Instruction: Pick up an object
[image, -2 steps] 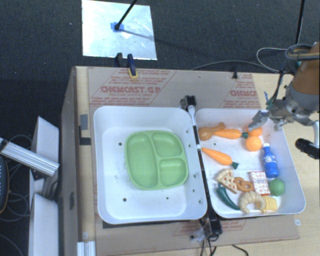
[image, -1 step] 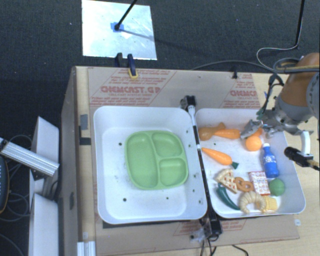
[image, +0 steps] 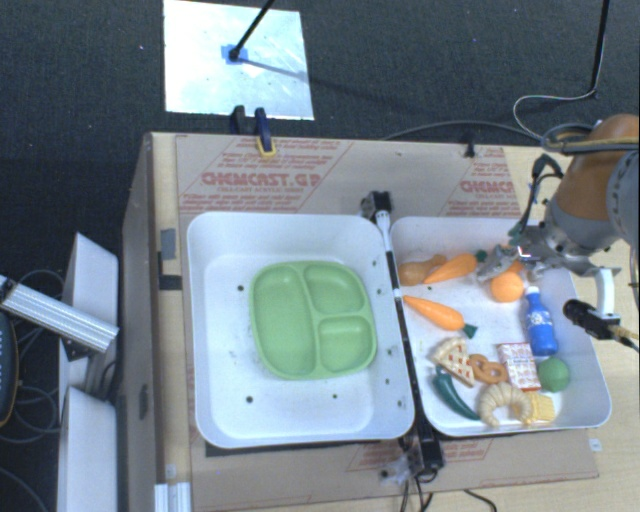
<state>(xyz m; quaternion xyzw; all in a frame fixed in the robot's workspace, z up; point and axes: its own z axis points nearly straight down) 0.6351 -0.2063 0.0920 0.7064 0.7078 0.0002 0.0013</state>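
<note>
Hovering beside a round orange ball (image: 507, 287), the metal pincer's (image: 512, 257) state is unclear.

We see a dark carpeted floor (image: 80, 90) around the tabletop (image: 300, 175), whose brown surface carries red lettering. A pale square sheet (image: 238, 60) lies on the floor beyond the tabletop's far edge. White panels (image: 90, 290) stand at the left. Cables (image: 600, 50) cross the floor at upper right.

The bench (image: 300, 165), a brown board printed in red, bears two white bins side by side: the right bin (image: 590, 395) under the fingers, the left bin (image: 215, 330) well apart from them.
</note>
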